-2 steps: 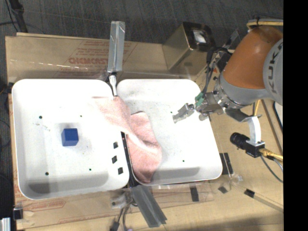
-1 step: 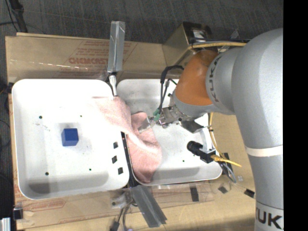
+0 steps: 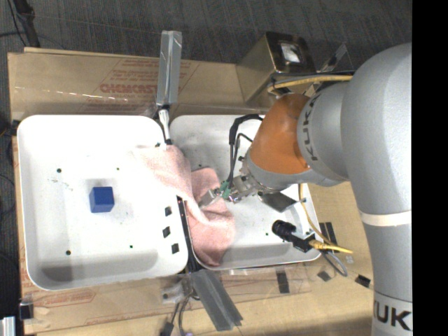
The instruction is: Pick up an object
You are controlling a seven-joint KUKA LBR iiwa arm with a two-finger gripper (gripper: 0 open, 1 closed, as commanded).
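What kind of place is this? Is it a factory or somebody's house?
Most likely a robot lab or test bench, not a house. A big grey robot arm reaches over two white bins set on cardboard, and just a blue block and a pink cloth sit in them for practice.

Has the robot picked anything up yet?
Not yet, it seems. The gripper is down at the pink cloth draped over the wall between the bins, which looks unlifted. The blue cube sits untouched in the left bin. Grasping and lifting remain.
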